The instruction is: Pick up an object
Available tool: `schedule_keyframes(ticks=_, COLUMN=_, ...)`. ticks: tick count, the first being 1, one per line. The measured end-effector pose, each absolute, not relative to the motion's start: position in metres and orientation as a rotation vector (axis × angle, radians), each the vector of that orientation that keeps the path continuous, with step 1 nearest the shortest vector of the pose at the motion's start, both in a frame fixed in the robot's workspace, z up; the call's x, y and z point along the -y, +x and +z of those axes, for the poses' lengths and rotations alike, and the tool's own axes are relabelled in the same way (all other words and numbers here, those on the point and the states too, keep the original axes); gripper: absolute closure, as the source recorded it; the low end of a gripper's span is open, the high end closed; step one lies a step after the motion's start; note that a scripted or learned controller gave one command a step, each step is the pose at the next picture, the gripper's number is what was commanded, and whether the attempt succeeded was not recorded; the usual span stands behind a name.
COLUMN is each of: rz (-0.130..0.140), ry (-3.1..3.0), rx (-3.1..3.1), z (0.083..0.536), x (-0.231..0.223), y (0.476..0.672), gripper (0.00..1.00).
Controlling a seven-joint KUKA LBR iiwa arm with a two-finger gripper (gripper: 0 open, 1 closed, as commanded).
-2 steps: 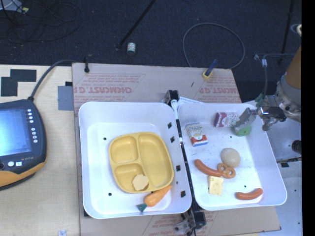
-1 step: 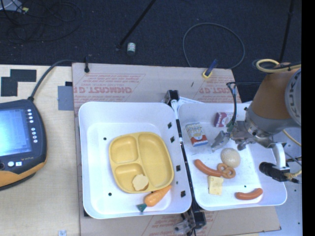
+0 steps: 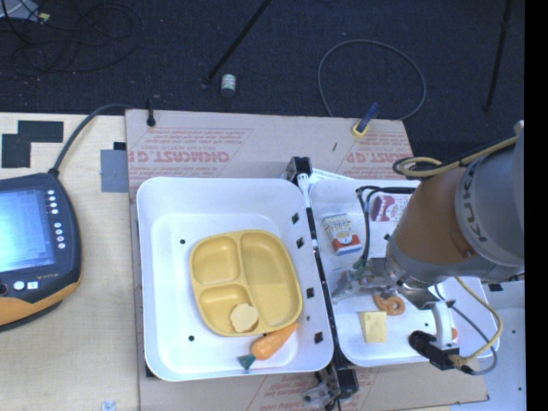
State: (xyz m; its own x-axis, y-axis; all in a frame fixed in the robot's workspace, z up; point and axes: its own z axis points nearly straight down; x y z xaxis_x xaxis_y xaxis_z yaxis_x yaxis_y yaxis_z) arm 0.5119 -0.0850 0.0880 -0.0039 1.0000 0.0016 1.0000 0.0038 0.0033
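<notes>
Where cables lie, dark floor (image 3: 171,41)

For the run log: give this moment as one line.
arm over right bin | gripper: hidden | right bin: small box, pretzel, cheese cube | left bin: yellow tray, cookie, carrot

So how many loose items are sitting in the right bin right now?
3 that show: a small carton near the bin's far left, a pretzel at the middle, a yellow block near the front. The arm may hide more.
</notes>
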Motion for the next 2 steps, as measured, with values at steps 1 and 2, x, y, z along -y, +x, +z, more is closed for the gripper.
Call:
schedule_keyframes(ticks=1, rz=0.003, ry=2.218, rx=-2.214, z=0.130, x=0.150, y=0.580, gripper=0.00)
schedule_keyframes(ticks=2, rz=0.006, ry=2.215, rx=-2.223, z=0.092, x=0.128, y=0.649, gripper=0.00)
